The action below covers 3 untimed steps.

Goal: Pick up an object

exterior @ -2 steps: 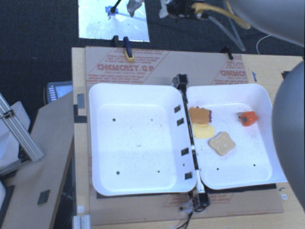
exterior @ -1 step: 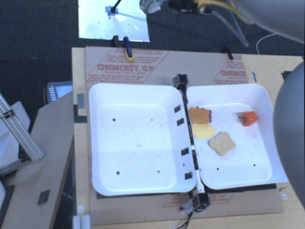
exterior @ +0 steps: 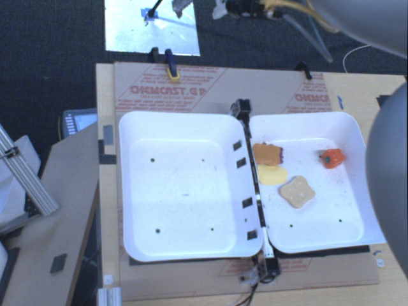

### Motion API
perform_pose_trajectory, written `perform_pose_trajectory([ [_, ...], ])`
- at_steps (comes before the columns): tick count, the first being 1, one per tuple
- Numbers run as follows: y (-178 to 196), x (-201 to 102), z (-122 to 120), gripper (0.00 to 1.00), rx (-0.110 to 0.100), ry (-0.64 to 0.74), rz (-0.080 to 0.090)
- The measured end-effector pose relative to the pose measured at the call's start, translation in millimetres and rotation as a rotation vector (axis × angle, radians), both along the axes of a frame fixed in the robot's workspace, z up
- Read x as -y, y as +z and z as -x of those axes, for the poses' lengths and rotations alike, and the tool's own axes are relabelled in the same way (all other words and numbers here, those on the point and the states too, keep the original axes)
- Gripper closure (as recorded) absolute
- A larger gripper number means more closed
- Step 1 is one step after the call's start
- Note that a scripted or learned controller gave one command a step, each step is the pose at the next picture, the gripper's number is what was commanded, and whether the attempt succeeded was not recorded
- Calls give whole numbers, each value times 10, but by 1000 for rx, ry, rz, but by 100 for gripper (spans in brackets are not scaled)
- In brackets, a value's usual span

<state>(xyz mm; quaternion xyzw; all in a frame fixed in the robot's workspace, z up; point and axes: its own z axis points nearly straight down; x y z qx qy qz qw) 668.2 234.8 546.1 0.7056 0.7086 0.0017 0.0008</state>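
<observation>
Right now the gripper [exterior: 203, 2] hangs high at the far end of the scene, past the bench edge and beside a shiny metal sheet [exterior: 137, 24], w/ the grey arm [exterior: 357, 8] and its yellow cable [exterior: 287, 5] coming in from the right. Can't tell if it's open or closed at this angle, and nothing shows in its grasp. It's well apart from both bins, prob. parked up there so the camera gets an unblocked look at the contents. Moving outward, the right bin [exterior: 347, 231] has the pickable stuff: an orange block w/ a purple edge [exterior: 268, 153] near the divider, a flat yellow piece [exterior: 273, 175] touching it just below, a tan toast slice [exterior: 297, 192] just beside that, and a small red-orange thing [exterior: 331, 158] off by itself toward the right wall. The left bin [exterior: 137, 234] sits alongside, the two joined by black clips [exterior: 247, 203] along the shared edge, likely to stop them sliding. Both rest on a lettered protective sheet [exterior: 191, 88] held by a yellow clamp [exterior: 172, 72]. Judging by this, no pick has begun; the lone red-orange thing looks the easiest target, since the other three crowd together.
</observation>
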Motion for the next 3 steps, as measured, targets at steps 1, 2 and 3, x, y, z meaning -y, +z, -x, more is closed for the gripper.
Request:
perform_pose_trajectory([
  [1, 116, -4, 1, 100, 3, 3, -1],
  [2, 112, -4, 1, 0, 2, 4, -1],
  [3, 228, -9, 2, 100, 5, 7, -2],
])
